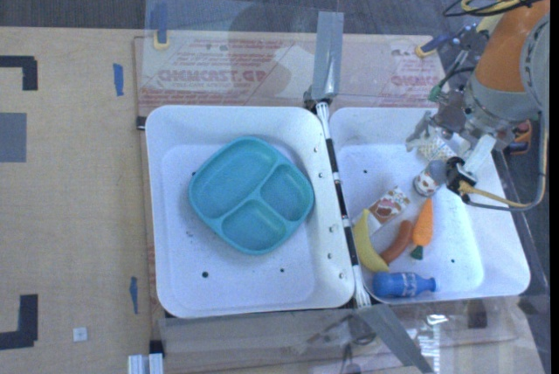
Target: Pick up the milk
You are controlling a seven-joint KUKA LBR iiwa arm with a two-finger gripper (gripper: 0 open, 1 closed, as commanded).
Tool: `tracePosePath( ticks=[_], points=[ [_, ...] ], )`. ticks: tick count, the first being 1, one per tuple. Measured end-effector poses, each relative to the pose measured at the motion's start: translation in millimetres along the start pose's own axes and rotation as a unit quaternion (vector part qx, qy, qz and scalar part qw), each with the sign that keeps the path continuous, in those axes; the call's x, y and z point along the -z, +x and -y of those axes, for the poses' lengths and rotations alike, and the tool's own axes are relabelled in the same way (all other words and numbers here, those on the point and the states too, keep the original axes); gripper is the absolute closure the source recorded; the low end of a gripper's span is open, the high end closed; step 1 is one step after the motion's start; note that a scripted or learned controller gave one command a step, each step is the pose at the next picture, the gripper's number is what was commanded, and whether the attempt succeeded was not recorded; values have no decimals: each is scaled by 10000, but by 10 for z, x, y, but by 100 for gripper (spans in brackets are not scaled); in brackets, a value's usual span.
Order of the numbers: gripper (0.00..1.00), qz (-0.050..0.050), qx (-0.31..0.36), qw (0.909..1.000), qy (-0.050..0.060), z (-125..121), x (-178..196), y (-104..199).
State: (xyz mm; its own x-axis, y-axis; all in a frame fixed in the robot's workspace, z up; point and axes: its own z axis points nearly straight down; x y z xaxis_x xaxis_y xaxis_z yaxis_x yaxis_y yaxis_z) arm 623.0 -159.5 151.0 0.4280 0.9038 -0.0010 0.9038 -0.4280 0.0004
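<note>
The milk [389,204] looks like a small white and brown carton lying tilted near the middle of the right bin [498,267]. My gripper [434,142] hangs over the far part of that bin, up and to the right of the carton and apart from it. Nothing shows between the gripper and the carton except a small white rounded item [425,182] just below the gripper.
Around the carton lie an orange carrot [423,224], a reddish sausage [396,241], a yellow banana [367,245] and a blue bottle [403,284]. The left bin [166,276] holds a teal divided plate [251,194]. A yellow cable [498,202] loops off the wrist.
</note>
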Motion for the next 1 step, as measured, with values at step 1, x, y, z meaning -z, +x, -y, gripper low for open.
tracePosePath(
  ticks=[1],
  points=[
    [0,-7,872,9962,22,792,-97,197]
  ],
)
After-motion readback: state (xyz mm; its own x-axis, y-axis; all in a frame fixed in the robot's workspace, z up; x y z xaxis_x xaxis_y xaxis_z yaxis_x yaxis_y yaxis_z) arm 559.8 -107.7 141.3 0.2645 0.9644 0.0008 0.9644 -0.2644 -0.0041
